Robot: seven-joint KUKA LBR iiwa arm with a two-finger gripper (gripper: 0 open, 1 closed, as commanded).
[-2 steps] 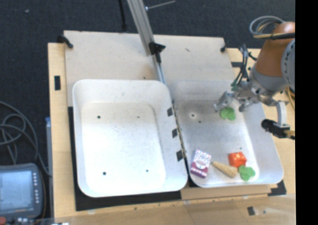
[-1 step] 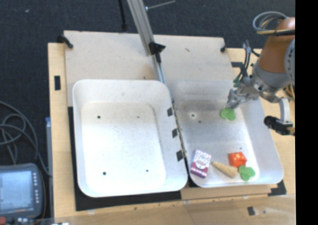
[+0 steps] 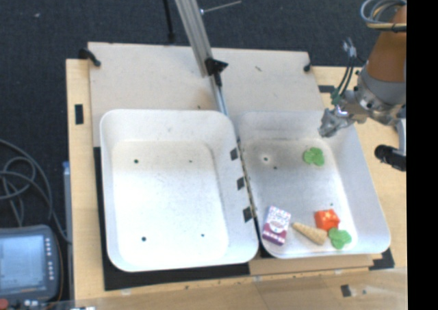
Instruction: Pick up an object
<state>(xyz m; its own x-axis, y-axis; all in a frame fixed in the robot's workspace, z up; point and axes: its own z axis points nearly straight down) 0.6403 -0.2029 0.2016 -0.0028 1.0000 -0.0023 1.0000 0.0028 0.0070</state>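
The hand (image 3: 333, 124) hangs over the far right rim of the right bin (image 3: 366, 185); whether it is released or clenched, I cannot tell. Just below it lies a green object (image 3: 314, 157), with open white floor around it. Near the front rim cluster a purple carton (image 3: 276, 225), a tan cone (image 3: 310, 233), an orange block (image 3: 326, 219) and a second green piece (image 3: 339, 237). The left bin (image 3: 171, 185) adjoins it on the table (image 3: 79, 185). Dark carpet (image 3: 55, 7) surrounds.

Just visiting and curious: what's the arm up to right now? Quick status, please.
Gripper over right bin's far edge, holding nothing visible. Nearest: green piece, untouched. Carton, cone, orange block lie near front. Path clear.
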